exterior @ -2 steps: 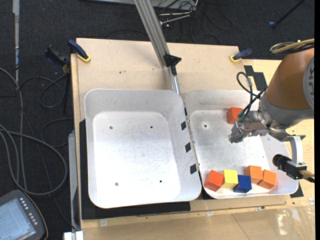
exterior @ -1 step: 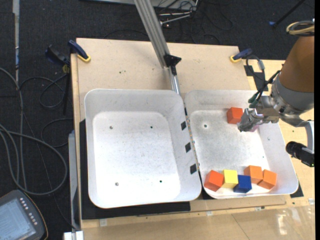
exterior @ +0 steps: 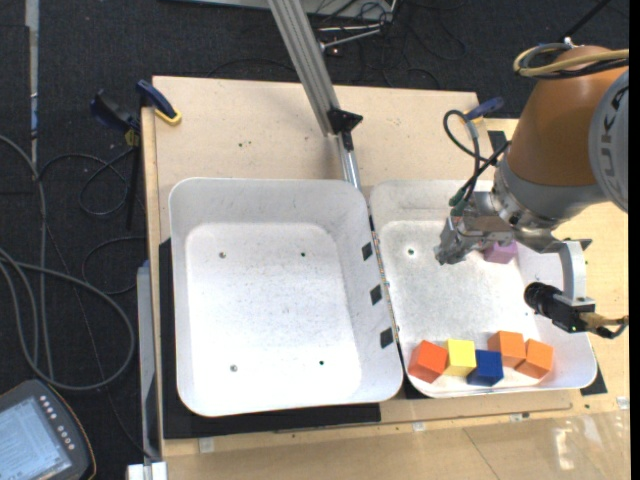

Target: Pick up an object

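While the grey KUKA arm with its orange band (exterior: 565, 128) is reaching in from the right, its gripper (exterior: 455, 245) is hovering low over the far part of the right shallow white bin (exterior: 470, 288); whether it is released or clenched cannot be told from this angle. A small pink block (exterior: 501, 251) is lying just beside the gripper, partly hidden behind it. Along the bin's near wall, five blocks are sitting in a loose row: an orange cube (exterior: 430, 359), a yellow cube (exterior: 461, 355), a blue cube (exterior: 488, 367) and two more orange blocks (exterior: 525, 352), well apart from the gripper. The left white bin (exterior: 265, 293) is resting beside it on the pale wooden bench (exterior: 260, 128).
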